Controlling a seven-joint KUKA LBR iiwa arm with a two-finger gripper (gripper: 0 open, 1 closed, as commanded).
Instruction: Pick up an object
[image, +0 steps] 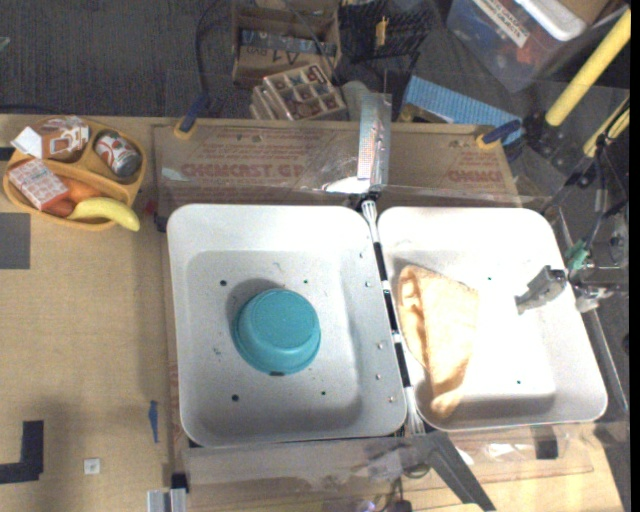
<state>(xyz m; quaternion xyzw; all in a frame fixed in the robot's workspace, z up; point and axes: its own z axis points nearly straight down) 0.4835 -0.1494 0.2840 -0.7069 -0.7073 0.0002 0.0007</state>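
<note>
Cloth (437, 335) lies flat in right bin (500, 400), just left of and below the end effector (541, 285); its grip state cannot be told. Risk: flat fabric may slip the pinch.

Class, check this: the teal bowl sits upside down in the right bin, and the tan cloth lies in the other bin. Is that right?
Not quite. The camera view shows the bowl in the left bin; the cloth lies in the right bin.
</note>
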